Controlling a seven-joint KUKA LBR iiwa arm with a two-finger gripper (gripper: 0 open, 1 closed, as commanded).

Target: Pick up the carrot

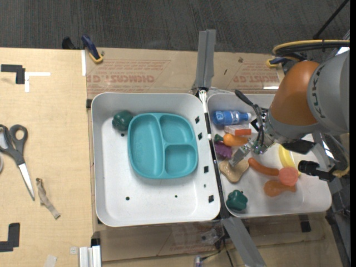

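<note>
End effector [240, 156] over right bin [311, 204], opening unreadable. Your risk: carrot [262, 167] crowded by neighbours, wrong item grabbed.

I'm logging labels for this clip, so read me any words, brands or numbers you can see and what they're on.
"KUKA", partly visible, reading vertically on the grey arm.
Red print on the cardboard behind the bins: upside down here, seems to read "CHEMICAL GP", not certain.
Blue bottle label: too small to read.

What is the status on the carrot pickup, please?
Gripper low in right bin, over tan piece. Carrot just behind it, not held. Purple item and blue bottle crowd it.
</note>
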